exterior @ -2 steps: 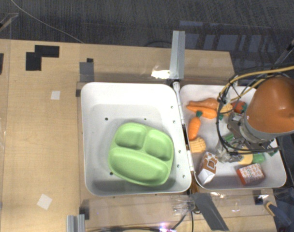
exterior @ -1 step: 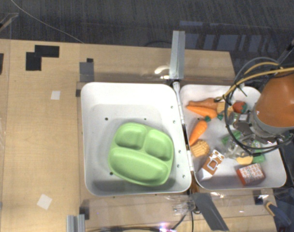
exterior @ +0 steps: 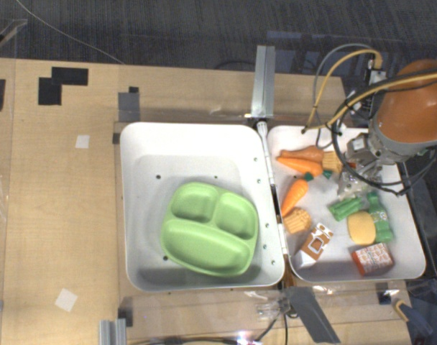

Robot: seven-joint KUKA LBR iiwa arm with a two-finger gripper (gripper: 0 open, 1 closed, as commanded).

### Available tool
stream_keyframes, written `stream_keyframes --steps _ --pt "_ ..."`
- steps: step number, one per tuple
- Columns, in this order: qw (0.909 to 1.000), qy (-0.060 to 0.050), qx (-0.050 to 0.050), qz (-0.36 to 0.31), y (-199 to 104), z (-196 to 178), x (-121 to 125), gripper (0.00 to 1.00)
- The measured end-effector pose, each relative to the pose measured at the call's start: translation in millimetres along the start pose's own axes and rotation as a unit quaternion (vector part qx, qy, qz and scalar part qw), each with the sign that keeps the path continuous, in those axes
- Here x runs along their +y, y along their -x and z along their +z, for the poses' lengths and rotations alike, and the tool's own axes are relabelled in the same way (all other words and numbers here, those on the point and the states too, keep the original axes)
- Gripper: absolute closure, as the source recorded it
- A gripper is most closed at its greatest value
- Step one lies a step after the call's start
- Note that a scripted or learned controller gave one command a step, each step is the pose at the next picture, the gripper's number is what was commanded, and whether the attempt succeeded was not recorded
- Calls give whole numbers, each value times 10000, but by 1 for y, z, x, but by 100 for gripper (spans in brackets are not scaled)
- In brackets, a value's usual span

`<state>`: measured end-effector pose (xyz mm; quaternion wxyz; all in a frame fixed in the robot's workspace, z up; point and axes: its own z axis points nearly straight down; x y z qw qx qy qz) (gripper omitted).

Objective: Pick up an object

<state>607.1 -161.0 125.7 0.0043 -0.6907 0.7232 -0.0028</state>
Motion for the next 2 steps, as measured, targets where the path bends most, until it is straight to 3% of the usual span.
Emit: stream_keyframes --steps 1,2 --pt "9678 20 -4 -2518 -27 3 24 100" --pt "9765 -26 8 -2153 19 -97 -27 100"
